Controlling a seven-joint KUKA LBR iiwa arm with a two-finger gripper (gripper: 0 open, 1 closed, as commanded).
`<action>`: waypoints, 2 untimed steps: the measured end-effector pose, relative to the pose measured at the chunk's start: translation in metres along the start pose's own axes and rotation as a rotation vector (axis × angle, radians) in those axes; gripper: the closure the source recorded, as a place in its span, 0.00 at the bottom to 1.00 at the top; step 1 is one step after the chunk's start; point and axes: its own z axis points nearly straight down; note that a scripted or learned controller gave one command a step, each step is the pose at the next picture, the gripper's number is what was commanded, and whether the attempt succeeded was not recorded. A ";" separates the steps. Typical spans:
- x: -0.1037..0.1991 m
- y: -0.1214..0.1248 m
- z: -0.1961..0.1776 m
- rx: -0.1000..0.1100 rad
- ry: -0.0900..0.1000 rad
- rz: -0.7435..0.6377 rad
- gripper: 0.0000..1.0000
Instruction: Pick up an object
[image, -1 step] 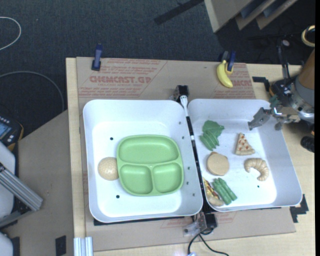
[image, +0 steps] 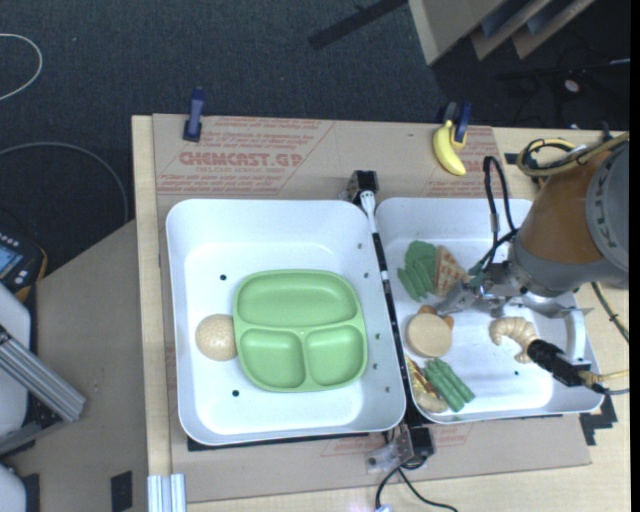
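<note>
You see gripper (image: 462, 293) low in right bin (image: 560, 395) | grip state: cannot tell | round bun (image: 430, 336) just below it, probably target.

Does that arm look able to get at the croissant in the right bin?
Probably yes. The croissant lies uncovered in the right bin, just beside the gripper, with nothing resting on top.

Green leafy toy (image: 419, 268) touching pizza slice (image: 449, 271), round bun (image: 429, 336), croissant (image: 513, 333), right bin (image: 500, 395)
</note>
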 end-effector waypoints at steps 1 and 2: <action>-0.064 -0.031 -0.165 -0.024 -0.015 0.007 0.00; -0.066 -0.074 -0.332 -0.027 -0.014 0.002 0.00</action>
